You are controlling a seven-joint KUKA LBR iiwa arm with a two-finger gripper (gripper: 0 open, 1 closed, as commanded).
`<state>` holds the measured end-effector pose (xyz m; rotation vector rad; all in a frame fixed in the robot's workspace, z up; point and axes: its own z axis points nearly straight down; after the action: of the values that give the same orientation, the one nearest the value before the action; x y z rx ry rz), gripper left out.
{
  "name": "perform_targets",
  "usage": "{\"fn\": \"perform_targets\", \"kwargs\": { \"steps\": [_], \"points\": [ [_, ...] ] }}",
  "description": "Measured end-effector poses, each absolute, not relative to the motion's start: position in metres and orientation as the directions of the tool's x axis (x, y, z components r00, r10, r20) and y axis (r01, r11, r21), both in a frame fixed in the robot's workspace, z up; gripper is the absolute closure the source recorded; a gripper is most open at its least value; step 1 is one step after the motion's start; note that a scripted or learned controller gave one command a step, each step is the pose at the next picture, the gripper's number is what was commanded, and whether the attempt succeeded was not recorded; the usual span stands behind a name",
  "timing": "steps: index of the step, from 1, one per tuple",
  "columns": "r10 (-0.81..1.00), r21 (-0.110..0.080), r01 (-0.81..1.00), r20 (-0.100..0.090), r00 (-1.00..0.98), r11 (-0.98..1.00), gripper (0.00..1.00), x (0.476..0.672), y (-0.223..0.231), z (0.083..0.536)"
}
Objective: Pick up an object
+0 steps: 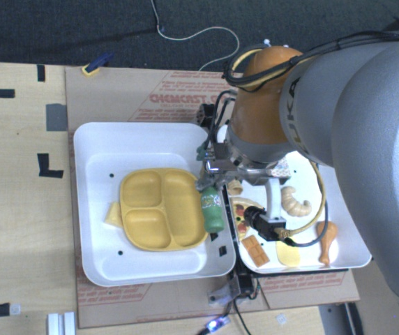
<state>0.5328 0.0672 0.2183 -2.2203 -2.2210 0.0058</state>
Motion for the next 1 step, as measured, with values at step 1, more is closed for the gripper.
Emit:
{"fn": "perform_targets", "kwargs": {
  "steps": [1],
  "points": [
    [1.000,-0.002,1.000,0.000,-0.002,0.002,1.00,0.5297,0.0744,0.2338]
  ]
}}
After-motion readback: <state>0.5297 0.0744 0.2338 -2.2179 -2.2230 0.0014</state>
